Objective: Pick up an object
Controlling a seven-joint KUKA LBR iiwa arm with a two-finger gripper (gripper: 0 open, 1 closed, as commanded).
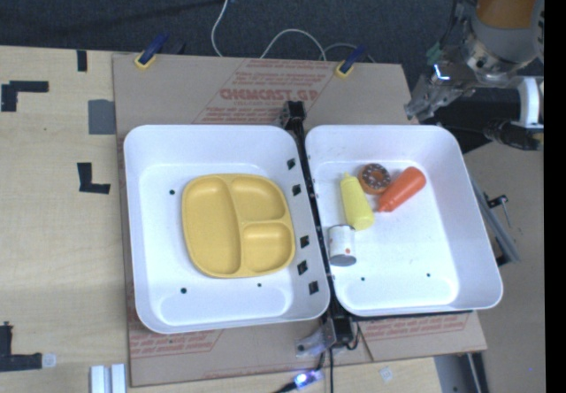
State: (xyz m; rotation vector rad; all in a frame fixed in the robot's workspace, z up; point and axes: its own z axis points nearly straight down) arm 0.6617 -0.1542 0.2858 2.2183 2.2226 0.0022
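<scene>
The right bin (pixel 442 289) holds a yellow oblong toy (pixel 356 203), a small brown donut (pixel 375 176), an orange carrot-shaped toy (pixel 401 188) and a small grey-white can (pixel 340 244) lying by the bin's left wall. A yellow divided plate (pixel 237 225) lies in the left bin (pixel 150 205). My gripper (pixel 427 99) hangs beyond the right bin's far right corner, well clear of every object, and nothing shows in it.
The two bins rest on a cardboard sheet (pixel 256 86) held by yellow-blue clamps. A white cable (pixel 292 35) loops behind the bins. Dark hardware (pixel 495 121) sits to the right of the right bin, under the arm.
</scene>
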